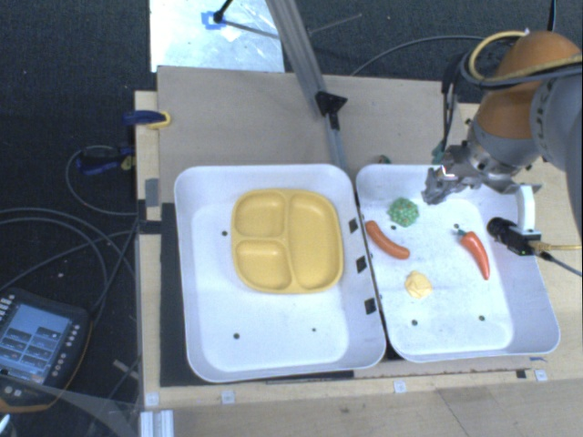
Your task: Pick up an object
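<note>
You see gripper (441, 187) over right bin (537, 321), far side, just beside green broccoli piece (404, 212); jaw state cannot be told. Sausage (387, 240), red pepper (475, 252), yellow lump (418, 286) lie loose in bin. Yellow divided plate (286, 241) sits in left bin (205, 335).

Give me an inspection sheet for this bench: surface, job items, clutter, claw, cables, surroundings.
Surface: brown bench bearing a left bin and a right bin, side by side.
Job's things: right bin holds green broccoli piece, orange sausage, red chili pepper, pale yellow lump; all apart from each other.
Clutter: yellow divided tray in left bin.
Claw: claw low at right bin's far edge, just right of the broccoli piece; finger state unclear.
Cables: black cables on floor at left.
Surroundings: dark carpet; handheld pendant at lower left; tripod leg over bench.
</note>
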Motion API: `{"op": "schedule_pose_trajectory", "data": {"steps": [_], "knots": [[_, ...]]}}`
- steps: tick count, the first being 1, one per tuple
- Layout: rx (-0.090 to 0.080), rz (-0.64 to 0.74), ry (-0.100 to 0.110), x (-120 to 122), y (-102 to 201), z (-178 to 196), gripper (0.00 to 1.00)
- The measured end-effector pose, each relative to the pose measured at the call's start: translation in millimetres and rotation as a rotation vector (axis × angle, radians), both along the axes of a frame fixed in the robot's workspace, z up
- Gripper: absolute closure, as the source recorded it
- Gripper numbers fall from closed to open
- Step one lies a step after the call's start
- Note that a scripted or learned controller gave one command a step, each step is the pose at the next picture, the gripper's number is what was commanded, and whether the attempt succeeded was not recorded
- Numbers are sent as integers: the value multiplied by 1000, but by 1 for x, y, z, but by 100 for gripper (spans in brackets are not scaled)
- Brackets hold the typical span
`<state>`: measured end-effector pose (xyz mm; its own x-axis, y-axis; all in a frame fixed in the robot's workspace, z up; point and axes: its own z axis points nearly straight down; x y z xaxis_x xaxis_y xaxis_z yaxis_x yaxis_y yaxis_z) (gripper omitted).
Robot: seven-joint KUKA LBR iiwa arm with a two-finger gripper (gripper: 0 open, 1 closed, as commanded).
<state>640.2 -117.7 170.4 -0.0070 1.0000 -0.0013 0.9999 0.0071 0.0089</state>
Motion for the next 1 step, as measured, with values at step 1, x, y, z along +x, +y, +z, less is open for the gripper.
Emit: {"op": "schedule_pose_trajectory", "data": {"steps": [1], "knots": [[0, 1, 0, 2, 0, 55, 100]]}}
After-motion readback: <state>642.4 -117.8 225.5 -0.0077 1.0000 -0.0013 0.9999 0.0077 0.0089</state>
